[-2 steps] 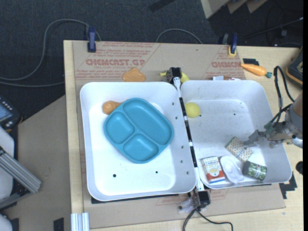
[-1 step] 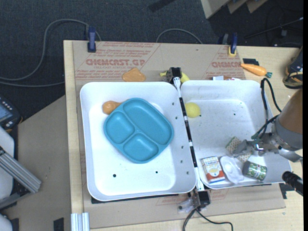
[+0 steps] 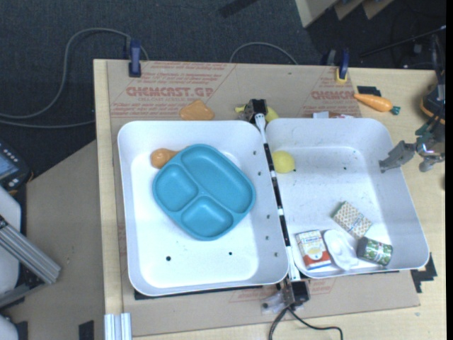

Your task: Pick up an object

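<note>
Objects for picking sit in the right bin (image 3: 396, 190): a small green can (image 3: 374, 251) lying on its side near the front right corner looks light, rigid and a bit slick, best pinched across its round body. Its long axis runs roughly left-right, slightly slanted. Whether the pincer (image 3: 405, 156), at the bin's right rim, is spread I cannot tell.

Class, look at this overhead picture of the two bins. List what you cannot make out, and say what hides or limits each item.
- Orange object in the left bin: mostly hidden under the blue divided plate.
- Claw: at the camera view's right edge, blurred, arm cut off; finger state unclear.
- Small carton and green can: labels too small to read.
- Yellow-black item behind the bins: partly hidden by the bin rims.
</note>
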`<move>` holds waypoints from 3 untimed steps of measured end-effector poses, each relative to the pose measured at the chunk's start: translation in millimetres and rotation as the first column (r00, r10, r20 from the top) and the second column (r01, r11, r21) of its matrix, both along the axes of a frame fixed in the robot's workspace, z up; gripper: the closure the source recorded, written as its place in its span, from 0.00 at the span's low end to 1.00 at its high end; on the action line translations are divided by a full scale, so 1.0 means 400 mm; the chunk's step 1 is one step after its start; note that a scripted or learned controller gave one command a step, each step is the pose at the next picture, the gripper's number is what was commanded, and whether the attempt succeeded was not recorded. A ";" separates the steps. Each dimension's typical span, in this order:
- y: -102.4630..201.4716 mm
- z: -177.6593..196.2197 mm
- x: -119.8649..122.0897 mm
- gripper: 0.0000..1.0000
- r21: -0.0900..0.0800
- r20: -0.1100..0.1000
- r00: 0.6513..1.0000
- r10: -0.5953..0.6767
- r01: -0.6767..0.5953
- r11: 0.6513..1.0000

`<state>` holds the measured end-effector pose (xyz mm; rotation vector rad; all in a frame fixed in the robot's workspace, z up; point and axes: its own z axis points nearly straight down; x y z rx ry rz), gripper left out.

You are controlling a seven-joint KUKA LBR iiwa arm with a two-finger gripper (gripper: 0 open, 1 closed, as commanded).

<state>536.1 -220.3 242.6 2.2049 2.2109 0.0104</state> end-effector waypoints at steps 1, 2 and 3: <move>-0.008 -0.313 -0.156 0.00 0.014 -0.032 0.999 -0.007 0.008 1.000; 0.113 -0.335 0.065 0.00 0.008 -0.012 1.000 0.006 -0.006 1.000; 0.098 -0.398 -0.115 0.00 0.011 -0.024 1.000 -0.005 0.005 1.000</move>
